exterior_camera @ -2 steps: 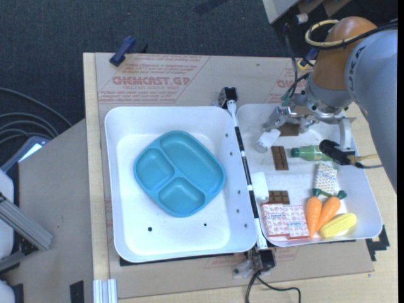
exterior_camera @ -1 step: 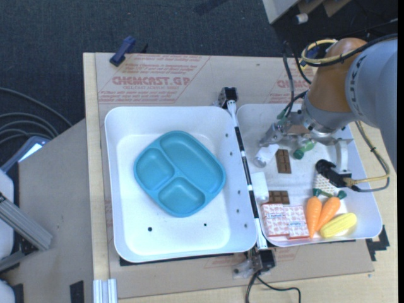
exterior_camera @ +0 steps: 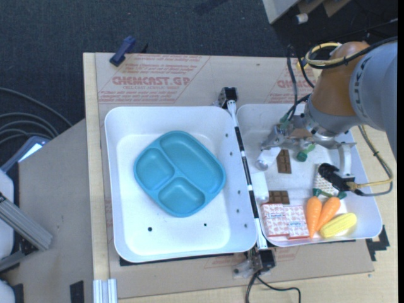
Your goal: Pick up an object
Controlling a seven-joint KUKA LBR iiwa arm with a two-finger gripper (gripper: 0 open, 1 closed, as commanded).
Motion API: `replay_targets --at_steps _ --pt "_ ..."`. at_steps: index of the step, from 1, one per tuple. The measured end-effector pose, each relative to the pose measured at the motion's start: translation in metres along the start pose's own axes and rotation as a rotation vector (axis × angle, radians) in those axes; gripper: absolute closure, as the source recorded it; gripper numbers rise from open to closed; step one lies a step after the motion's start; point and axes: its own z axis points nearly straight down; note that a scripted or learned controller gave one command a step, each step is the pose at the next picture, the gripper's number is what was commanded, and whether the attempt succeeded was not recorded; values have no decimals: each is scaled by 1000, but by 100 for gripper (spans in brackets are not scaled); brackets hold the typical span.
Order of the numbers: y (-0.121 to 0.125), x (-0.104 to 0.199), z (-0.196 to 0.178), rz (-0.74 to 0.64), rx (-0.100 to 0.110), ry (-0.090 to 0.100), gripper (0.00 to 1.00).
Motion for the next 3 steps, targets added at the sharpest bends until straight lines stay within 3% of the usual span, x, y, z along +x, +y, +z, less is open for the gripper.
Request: replay_targets --at_steps 1,2,3 --pt "-20 -6 0 1 -1 -1 0" --pt "30 3 13 -1 30 1 0" --pt "53 -15 13 -1 29 0 0"
